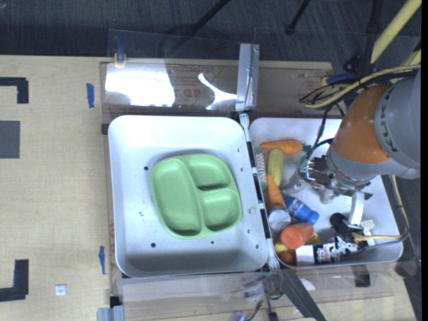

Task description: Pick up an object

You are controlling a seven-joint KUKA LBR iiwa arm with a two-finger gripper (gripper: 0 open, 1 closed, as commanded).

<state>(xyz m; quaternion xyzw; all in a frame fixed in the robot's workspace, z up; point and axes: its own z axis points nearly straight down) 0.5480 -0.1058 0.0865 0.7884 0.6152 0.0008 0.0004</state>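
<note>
Approach step, nothing gripped; gripper [326, 191] low in right bin [391, 249] amid clutter, jaw state can't tell; nearest: blue bottle [302, 210], corn [274, 166], carrot [283, 146]; next: settle on one obj, descend, close.

Bright, even overhead light; strong white glare on the clear panel [167, 89] behind the left bin [127, 139] (a washed-out patch). Soft shadows pool inside the bin. Focus is fairly sharp, slightly grainy toward the dark floor [134, 5]
</note>
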